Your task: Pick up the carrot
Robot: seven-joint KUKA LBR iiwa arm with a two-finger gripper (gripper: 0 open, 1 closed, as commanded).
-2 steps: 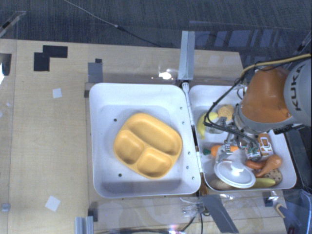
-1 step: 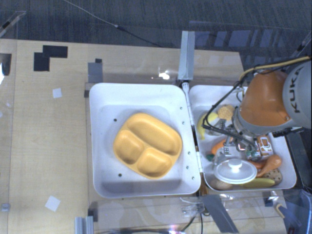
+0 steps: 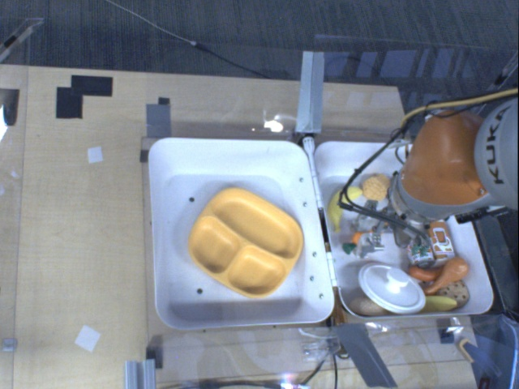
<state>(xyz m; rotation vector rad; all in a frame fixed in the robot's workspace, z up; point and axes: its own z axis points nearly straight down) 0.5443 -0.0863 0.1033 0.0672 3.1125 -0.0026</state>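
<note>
The carrot [image 3: 443, 275], orange and tapered, lies near the front right corner of the right bin [image 3: 480, 298], beside a white round bowl [image 3: 392, 287]. The arm's orange wrist band [image 3: 442, 164] hangs over the middle of that bin. My gripper [image 3: 379, 231] points down below the band, over the bin's centre left. It sits to the left of the carrot and apart from it, just behind the white bowl. Nothing shows held in it.
The right bin also holds a banana [image 3: 443, 303] at the front, a small printed can [image 3: 432, 246], a beige round item [image 3: 375, 187] and a yellow piece [image 3: 335, 210] by the left wall. A yellow divided plate [image 3: 245, 240] lies in the left bin [image 3: 174, 298].
</note>
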